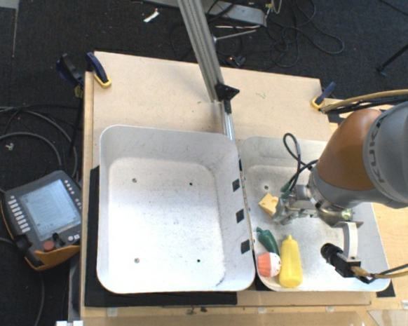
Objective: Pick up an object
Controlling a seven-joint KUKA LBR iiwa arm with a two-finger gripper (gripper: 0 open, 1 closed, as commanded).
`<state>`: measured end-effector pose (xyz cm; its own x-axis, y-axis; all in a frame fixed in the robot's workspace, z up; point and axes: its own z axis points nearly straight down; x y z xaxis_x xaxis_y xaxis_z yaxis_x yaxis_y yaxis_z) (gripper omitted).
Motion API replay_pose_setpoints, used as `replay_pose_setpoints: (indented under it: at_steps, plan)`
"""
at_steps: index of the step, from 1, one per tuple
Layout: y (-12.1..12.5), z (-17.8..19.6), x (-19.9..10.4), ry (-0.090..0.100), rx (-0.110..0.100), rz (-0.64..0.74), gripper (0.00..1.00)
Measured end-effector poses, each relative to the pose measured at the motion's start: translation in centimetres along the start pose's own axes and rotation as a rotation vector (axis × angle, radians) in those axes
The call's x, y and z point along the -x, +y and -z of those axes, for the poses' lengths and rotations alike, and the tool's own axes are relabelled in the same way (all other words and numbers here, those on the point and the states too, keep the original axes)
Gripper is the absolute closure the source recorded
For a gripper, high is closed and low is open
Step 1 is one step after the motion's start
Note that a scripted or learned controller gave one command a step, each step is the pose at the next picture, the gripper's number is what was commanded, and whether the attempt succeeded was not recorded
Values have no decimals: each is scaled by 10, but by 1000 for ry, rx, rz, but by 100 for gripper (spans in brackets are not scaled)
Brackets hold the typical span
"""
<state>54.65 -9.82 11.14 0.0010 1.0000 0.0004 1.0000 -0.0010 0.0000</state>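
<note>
Arm reaches in from the right over the right bin [367, 228]; gripper [284, 213] is low in that bin, just beside a small yellow block [268, 202] near the bin's left wall. Jaws state: cannot tell, the wrist body and cables hide them. Nothing visibly held.

Candidate objects, all in the right bin: yellow block at mid-left, touching or nearly touching the gripper tip; green piece [267, 239] nearer, just left of a yellow bottle-shaped toy [291, 263]; a red-and-white round toy [268, 264] at the near-left corner, against the bottle toy. Left bin [121, 145] sits alongside, well apart from the action.

Step in hand, as a judgement: closing in on the yellow block. To do it well: centre the jaws over the block, not off to its right side, so it doesn't get shoved against the bin wall. Go down until the jaws straddle it, then close, then lift straight up. Block is small and close to the divider, so a sideways nudge likely pins or tips it. Check something is actually between the jaws before calling it picked.
</note>
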Motion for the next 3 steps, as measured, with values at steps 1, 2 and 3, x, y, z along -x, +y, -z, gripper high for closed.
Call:
replay_pose_setpoints:
  at_steps: [1,2,3]
  plan:
    - [2,63,0,-2,6,3,100]
    - [3,119,-11,-1,7,5,100]
    - [4,160,-11,-2,5,4,100]
